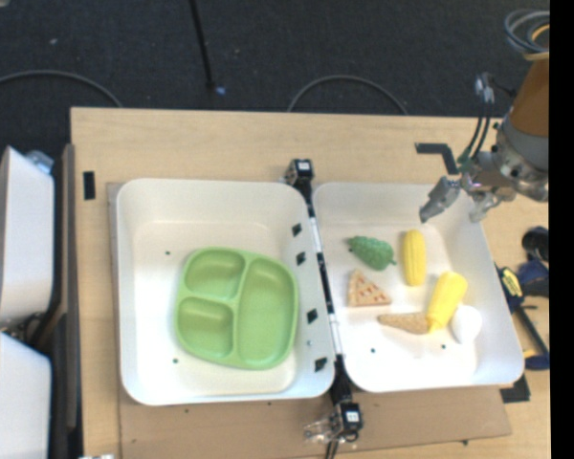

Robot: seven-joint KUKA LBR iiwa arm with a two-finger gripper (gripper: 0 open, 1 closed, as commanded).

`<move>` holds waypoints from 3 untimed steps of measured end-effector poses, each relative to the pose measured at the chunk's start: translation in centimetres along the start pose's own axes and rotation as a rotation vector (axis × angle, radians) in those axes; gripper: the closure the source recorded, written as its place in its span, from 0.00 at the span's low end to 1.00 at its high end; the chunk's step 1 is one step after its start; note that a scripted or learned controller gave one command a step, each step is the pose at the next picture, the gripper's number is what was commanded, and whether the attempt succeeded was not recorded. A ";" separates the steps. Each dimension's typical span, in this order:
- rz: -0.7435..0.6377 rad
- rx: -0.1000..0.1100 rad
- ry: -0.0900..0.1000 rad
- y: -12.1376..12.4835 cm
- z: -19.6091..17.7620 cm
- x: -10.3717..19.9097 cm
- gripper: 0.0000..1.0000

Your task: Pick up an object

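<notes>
The right bin (pixel 364 371) holds a green leafy piece (pixel 371 250), a corn cob (pixel 413 256), a pizza slice (pixel 365 291), a yellow block (pixel 446 297), a tan wedge (pixel 405 323) and a white egg (pixel 466 324). My gripper (pixel 458 202) hangs at the bin's upper right corner, above and to the right of the corn cob. Its two fingers are spread apart with nothing between them.
The left bin (pixel 143 208) contains a green divided tray (pixel 237 307). A black divider with clips (pixel 314 275) runs between the bins. White boxes (pixel 19 256) stand at the bench's left edge. Tools (pixel 531 275) lie to the right of the right bin.
</notes>
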State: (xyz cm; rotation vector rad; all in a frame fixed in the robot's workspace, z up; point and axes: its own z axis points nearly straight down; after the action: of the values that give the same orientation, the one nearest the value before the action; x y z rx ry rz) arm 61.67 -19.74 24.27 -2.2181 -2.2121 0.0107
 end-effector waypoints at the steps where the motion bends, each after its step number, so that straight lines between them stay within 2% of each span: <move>1: -0.003 -0.013 -0.002 0.2 -0.8 0.1 0.00; 3: -0.001 -0.008 -0.003 0.1 11.4 -1.2 0.00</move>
State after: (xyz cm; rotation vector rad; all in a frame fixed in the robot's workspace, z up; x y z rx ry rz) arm 61.59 -20.88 12.89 -2.2228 -2.2187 0.0052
